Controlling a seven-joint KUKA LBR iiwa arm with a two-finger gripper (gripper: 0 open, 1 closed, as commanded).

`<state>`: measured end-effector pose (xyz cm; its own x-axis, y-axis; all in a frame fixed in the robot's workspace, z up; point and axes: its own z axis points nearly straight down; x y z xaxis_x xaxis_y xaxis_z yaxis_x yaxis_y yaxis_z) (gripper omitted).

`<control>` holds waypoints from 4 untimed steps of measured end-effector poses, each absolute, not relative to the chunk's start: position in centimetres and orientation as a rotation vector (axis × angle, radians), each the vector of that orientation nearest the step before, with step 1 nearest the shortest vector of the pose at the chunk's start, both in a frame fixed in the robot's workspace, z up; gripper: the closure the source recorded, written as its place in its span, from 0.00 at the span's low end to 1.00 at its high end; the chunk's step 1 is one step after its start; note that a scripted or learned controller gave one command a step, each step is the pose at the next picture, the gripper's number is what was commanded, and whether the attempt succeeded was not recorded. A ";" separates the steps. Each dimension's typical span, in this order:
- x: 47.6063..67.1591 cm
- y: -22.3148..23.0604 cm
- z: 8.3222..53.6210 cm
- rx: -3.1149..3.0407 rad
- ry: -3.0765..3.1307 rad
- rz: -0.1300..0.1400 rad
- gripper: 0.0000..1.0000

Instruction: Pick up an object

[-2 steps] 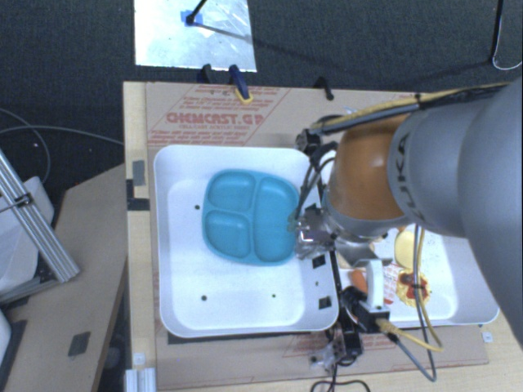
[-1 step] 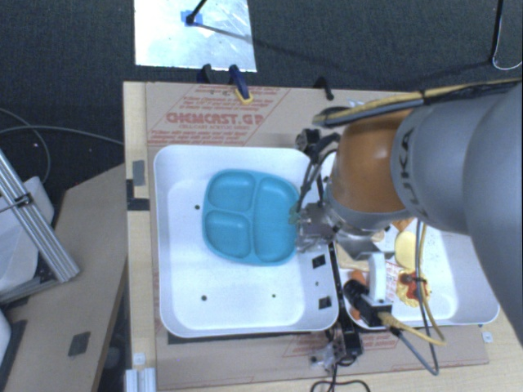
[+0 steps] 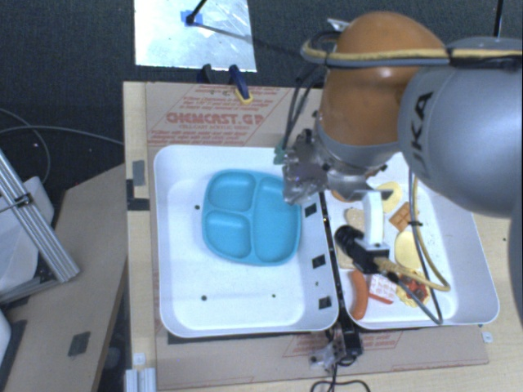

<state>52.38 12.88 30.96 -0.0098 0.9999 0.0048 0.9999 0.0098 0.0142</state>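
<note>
In the camera view, the arm (image 3: pixel 466 129) reaches in from the right and hangs low above the 2 bins. Its gripper (image 3: pixel 298 184) is at the right edge of the blue divided plate (image 3: pixel 245 219), close to the wall where the 2 bins meet. The wrist covers the end of the gripper from my side, so I cannot tell if it is open or closed, and I see nothing held in it.

The plate lies flat in the left bin (image 3: pixel 176 219), a little above the middle, and it looks not lifted. In the right bin (image 3: pixel 470 276) there are several small things: an orange sausage (image 3: pixel 359 294) near the front wall, a yellow piece (image 3: pixel 406 247) beside it further back, and a brown-orange square piece (image 3: pixel 400 216) above that one. All of them rest on the floor of the bin, partly under the cables of the arm.

My judgement is that the task is in the approach or in the grasp try, and no object is picked up yet. The nearest candidate is the plate edge. What is left is to get a sure hold on 1 thing and to raise it clear of the bin.
</note>
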 end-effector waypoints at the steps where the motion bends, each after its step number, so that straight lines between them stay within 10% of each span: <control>1: 48.9 10.5 23.7 2.225 2.223 -0.008 1.00; 2: 48.8 12.5 36.6 2.209 2.225 0.020 1.00; 3: 54.8 13.6 26.8 2.221 2.223 -0.005 1.00; 4: 48.5 12.6 28.6 2.224 2.223 -0.002 1.00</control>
<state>48.49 12.65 28.56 0.0004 1.0000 0.0011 1.0000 -0.0004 -0.0026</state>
